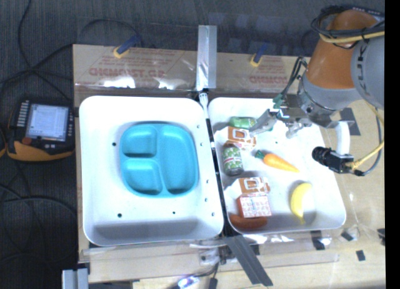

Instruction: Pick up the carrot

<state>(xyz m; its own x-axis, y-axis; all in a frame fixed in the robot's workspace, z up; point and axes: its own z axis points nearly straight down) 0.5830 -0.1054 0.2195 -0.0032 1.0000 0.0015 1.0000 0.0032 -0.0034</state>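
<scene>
Camera view has my pincer (279, 121) spread wide at the carrot's (275, 161) twelve o'clock, risking the neighbouring carton (240, 136).

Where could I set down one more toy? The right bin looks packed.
Right bin: crowded on its left side; bare floor between carrot and banana, and along the right wall. Left bin: bare around the blue tray.

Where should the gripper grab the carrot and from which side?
Probably from straight above, across the thick middle of the carrot. It lies flat in the right bin, green top toward the jar, tip pointing right. Both long sides look free, so fingers fit there.
</scene>
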